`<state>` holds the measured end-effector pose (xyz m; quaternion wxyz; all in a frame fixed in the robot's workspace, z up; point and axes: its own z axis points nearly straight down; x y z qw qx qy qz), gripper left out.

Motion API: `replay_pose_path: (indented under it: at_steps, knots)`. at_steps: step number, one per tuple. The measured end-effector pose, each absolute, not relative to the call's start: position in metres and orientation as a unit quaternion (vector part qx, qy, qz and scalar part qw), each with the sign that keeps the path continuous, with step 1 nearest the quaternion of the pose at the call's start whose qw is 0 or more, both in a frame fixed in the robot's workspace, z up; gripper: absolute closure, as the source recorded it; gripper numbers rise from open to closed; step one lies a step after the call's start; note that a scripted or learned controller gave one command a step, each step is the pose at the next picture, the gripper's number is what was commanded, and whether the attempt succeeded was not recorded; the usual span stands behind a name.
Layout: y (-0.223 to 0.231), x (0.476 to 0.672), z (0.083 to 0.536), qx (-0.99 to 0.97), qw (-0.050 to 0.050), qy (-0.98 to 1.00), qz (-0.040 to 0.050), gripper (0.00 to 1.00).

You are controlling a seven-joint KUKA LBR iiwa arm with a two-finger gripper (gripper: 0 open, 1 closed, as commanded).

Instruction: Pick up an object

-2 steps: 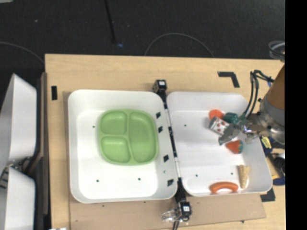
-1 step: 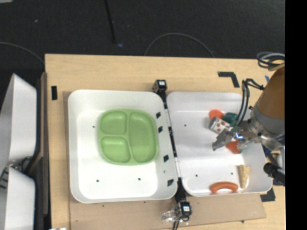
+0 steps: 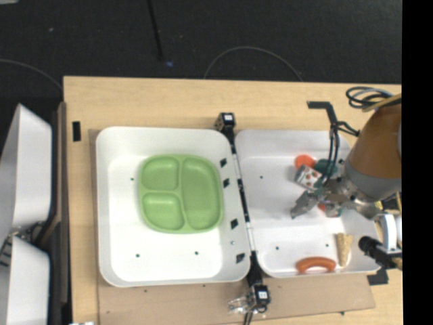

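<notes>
Two white bins are sitting side by side on the bench [image 3: 81, 100], and the work is happening in the right bin [image 3: 270, 181]. The arm [image 3: 379, 147] is reaching in from the right and hanging low over that bin's middle, with the pincer [image 3: 312, 200] lying close beside a small multicoloured object [image 3: 308, 175]; an orange piece [image 3: 304, 160] is sitting just behind it. That placement suggests the program is aiming at this cluster as its pick. Whether the pincer is clenched or released I cannot tell, since dark metal and cables are blurring together there, and nothing is plainly showing between its tips. Along the near wall an orange curved object [image 3: 316, 265] and a tan stick-like object [image 3: 344, 247] are lying well apart from the arm, so they are looking like later candidates. The left bin [image 3: 108, 249] is holding a green divided plate [image 3: 181, 193], flat and central, far from the reach.
</notes>
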<state>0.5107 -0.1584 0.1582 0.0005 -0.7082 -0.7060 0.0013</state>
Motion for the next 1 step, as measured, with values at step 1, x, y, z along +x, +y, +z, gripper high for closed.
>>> replay_pose_path:
  at_steps: [1]
  knots:
    - [-0.1596, 0.5104, 0.1057, -0.708, 0.0, -0.706, 0.0012, 0.0]
